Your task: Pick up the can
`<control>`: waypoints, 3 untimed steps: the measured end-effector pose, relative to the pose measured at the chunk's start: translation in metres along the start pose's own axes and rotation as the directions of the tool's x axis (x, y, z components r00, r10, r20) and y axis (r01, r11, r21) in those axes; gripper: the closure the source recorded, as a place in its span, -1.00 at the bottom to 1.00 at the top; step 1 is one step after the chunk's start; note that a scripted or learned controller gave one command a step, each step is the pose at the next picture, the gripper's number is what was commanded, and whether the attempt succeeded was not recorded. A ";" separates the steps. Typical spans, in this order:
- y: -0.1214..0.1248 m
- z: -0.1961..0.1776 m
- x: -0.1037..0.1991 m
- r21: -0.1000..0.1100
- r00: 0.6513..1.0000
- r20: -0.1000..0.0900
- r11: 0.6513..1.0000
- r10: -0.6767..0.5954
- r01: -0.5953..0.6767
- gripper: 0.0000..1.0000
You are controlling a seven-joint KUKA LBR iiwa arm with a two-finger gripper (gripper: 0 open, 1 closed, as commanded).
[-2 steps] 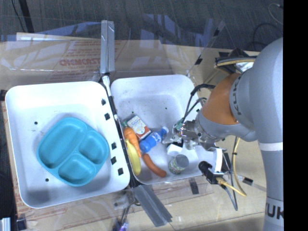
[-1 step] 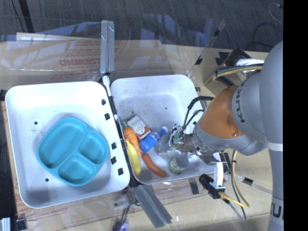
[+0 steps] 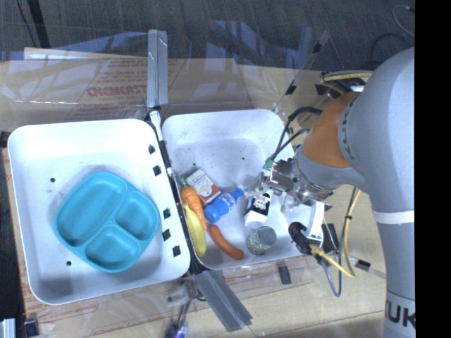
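The can (image 3: pixel 261 239) is a small silvery tin standing upright near the front edge of the right bin (image 3: pixel 211 129), its open top facing up. My gripper (image 3: pixel 268 187) hangs low over the right side of that bin, just behind and above the can. A small white carton with black print (image 3: pixel 258 208) lies between the gripper and the can. The can stands free, apart from the gripper.
Left of the can lie an orange-red sausage shape (image 3: pixel 225 242), a banana (image 3: pixel 196 232), a carrot (image 3: pixel 191 200), a blue bottle (image 3: pixel 221 205) and an orange carton (image 3: pixel 201 184). The left bin (image 3: pixel 42 143) holds a blue divided plate (image 3: pixel 107 220). Cables (image 3: pixel 331 263) trail at the right.
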State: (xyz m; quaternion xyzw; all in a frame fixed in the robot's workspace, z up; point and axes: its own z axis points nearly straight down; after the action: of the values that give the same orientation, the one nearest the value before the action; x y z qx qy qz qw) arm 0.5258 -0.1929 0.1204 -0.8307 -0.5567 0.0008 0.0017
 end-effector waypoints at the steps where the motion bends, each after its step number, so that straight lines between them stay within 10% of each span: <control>1: -0.051 0.029 0.008 0.001 0.997 -0.001 0.997 0.077 -0.077 -1.00; 3: -0.055 0.030 0.005 0.004 0.901 -0.004 0.901 -0.434 0.434 -1.00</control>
State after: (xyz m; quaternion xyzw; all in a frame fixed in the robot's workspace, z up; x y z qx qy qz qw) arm 0.4765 -0.1677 0.0908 -0.6858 -0.7278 0.0005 0.0044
